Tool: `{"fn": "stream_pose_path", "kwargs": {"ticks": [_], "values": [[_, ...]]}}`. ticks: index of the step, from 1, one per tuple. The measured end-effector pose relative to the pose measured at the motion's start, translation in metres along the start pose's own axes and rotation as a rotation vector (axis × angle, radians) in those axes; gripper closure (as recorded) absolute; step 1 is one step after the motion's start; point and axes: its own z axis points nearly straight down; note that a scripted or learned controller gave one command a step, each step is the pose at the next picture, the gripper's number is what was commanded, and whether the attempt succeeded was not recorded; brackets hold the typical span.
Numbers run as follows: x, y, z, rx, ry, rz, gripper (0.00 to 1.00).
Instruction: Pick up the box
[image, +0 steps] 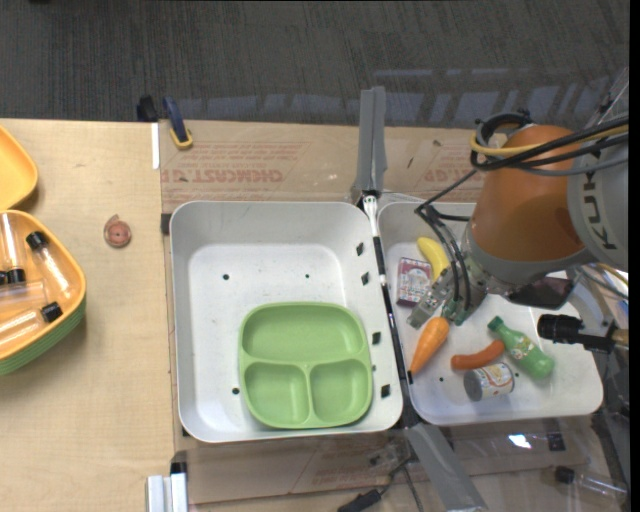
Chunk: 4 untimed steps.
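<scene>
Pincer (447, 297), grip state indiscernible, above right bin (590, 398), just right of box (412, 279), near carrot (429, 343).

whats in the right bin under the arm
In the right bin: a box, banana, carrot, green bottle, can and an orange piece. The arm covers the bin's back part.

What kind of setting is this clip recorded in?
Probably a robotics lab bench for pick tests: two white bins side by side on cardboard, toy food such as a carrot, and an arm working over the right bin.
</scene>
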Motion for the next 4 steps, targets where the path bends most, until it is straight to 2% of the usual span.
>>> {"fn": "stream_pose_path", "kwargs": {"ticks": [1, 2, 3, 4], "values": [[0.0, 0.009, -0.056, -0.001, -0.002, 0.412, 1.0], [-0.002, 0.094, -0.048, 0.0, -0.002, 0.212, 1.0], [-0.02, -0.002, 0.0, 0.002, 0.0, 0.663, 1.0], [-0.02, -0.001, 0.0, 0.002, 0.0, 0.662, 0.0]]}}
